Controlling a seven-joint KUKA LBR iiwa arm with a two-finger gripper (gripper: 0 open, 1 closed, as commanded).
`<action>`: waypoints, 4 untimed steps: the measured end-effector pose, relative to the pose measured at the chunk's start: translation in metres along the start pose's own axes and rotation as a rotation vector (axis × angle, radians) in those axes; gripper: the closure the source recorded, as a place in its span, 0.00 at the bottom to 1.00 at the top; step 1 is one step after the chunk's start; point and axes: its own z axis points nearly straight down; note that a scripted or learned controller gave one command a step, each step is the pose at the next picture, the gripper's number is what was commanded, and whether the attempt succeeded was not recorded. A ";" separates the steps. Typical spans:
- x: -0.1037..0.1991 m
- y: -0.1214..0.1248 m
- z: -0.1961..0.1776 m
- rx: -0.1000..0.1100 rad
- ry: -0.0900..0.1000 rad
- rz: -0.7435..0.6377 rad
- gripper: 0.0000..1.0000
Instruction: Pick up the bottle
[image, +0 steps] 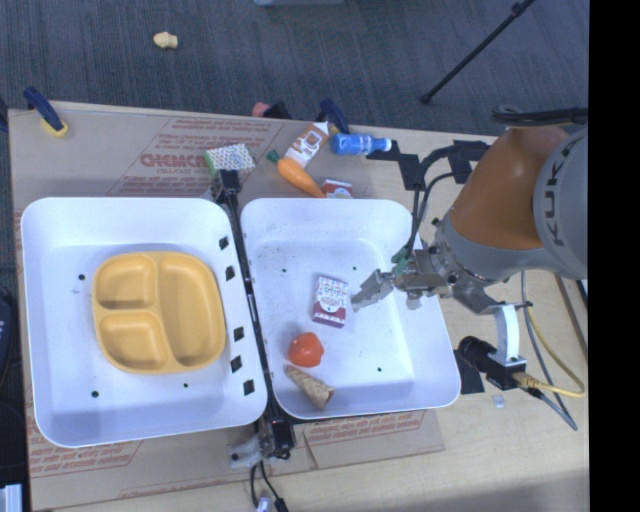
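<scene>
Nearest to you, at the front wall of the right bin (430, 385), lies a brown cone-shaped piece (308, 385), with a red tomato-like ball (307, 349) just behind it. Further in, near the middle of that bin, a small red-and-white carton (331, 300) lies flat. You see the tool (366, 291) reaching in over the bin's right wall, its tip just beside the carton's right edge; you cannot tell whether its fingers are parted or closed, and nothing is visibly held between them.

Your left bin (40, 300) holds a yellow divided plate (158, 310) with three compartments, sitting roughly in the middle.

Your bottle (358, 144), blue with a white cap end, lies on its side on the table (520, 440) behind the right bin, near the table's far edge, well apart from the tool. Just left of it you have a white-and-orange tube (305, 145), an orange carrot (298, 177) and a small red box (338, 187) touching the bin's back rim. A patterned green packet (229, 158) sits behind the seam between the two bins. The right bin's back wall stands between the tool and the bottle.
</scene>
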 end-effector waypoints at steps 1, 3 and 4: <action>0.000 0.000 -0.010 0.002 0.001 -0.005 1.00; 0.072 -0.024 0.032 -0.003 -0.002 -0.202 1.00; 0.127 -0.024 0.043 0.001 0.000 -0.011 1.00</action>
